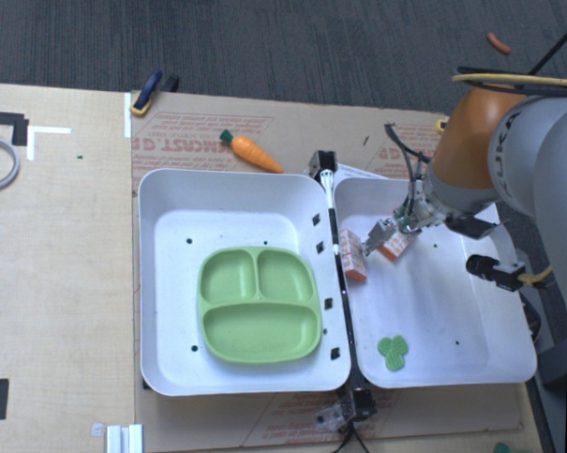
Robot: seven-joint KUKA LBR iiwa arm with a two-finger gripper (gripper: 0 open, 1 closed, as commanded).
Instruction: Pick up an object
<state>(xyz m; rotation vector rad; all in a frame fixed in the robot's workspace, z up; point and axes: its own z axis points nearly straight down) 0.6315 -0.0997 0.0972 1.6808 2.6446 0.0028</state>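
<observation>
Claw (pixel 388 237): low in right bin (pixel 467 313), jaw state not discernible. Carton (pixel 351 255): just left of claw, against bin wall, apparently ungrasped. Pick judged pending; grasp and lift remained.

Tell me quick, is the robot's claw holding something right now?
Gripper: cannot be told. It sits low in the right bin, right beside a small orange-and-white box, but no item is seen in its grasp.

I was working in a robotics lab. The bench (pixel 56 286) was taped with black markers, cardboard (pixel 203 133) lay under two clamped white bins (pixel 160 262), and cables trailed below.
</observation>
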